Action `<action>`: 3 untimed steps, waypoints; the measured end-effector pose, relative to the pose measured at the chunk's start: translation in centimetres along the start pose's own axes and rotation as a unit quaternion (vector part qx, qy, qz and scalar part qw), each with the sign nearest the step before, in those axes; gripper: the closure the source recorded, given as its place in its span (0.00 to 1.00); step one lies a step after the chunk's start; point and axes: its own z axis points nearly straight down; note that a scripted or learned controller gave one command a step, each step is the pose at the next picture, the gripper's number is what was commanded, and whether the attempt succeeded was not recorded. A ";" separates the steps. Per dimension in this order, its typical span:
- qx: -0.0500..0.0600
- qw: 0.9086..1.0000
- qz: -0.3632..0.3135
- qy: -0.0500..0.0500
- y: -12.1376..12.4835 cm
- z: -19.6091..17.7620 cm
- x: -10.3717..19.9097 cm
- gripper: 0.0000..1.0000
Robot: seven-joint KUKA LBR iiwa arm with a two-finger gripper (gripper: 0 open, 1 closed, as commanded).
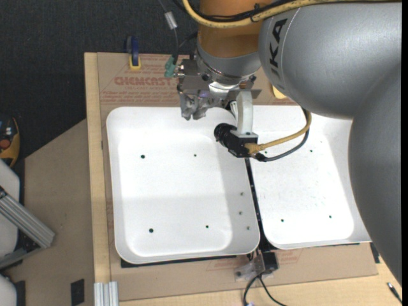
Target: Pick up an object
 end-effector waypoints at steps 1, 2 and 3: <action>0.007 1.000 0.000 -0.001 -1.9 7.0 4.3 1.00; -0.001 1.000 0.004 0.000 -3.0 0.1 1.1 1.00; 0.004 1.000 0.001 -0.001 -1.0 5.4 4.2 1.00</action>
